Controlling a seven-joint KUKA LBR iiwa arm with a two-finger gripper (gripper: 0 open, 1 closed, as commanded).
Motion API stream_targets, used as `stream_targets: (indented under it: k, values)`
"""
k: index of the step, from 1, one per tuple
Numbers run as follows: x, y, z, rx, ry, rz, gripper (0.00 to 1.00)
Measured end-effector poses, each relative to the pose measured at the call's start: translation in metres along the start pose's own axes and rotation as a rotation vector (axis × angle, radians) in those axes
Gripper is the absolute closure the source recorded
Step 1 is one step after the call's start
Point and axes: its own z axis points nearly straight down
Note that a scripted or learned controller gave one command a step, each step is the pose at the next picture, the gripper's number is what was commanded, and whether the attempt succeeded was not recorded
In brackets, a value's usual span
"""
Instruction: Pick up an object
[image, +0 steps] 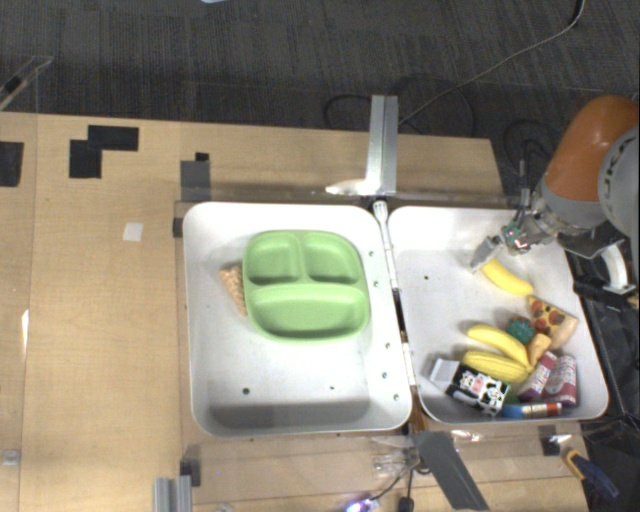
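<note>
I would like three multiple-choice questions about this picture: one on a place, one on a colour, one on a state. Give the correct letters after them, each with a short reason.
1. Where does the green divided plate lie?
A. in the left bin
B. in the right bin
C. on the wooden bench

2. What colour is the single banana nearest the gripper?
A. green
B. yellow
C. red

3. How does the gripper stand to that banana?
A. it has lifted it out of the bin
B. it is above its upper end, with the banana lying on the bin floor
C. it presses it against the plate

Answers:
1. A, the plate sits inside the left bin's white walls.
2. B, its skin is plain yellow.
3. B, the banana lies flat in the right bin just below the gripper.
</note>
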Motion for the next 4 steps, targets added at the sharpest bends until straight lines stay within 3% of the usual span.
stream_targets:
  k: [1, 2, 3, 4]
  values:
    - [0.0, 0.004, -0.015, -0.009, -0.006, -0.005, 1.0]
    - [0.062, 0.039, -0.09, -0.001, 0.001, -0.054, 1.0]
    - [0.125, 0.062, -0.098, 0.003, 0.003, -0.045, 1.0]
    - [0.112, 0.033, -0.098, 0.004, 0.002, 0.01, 1.0]
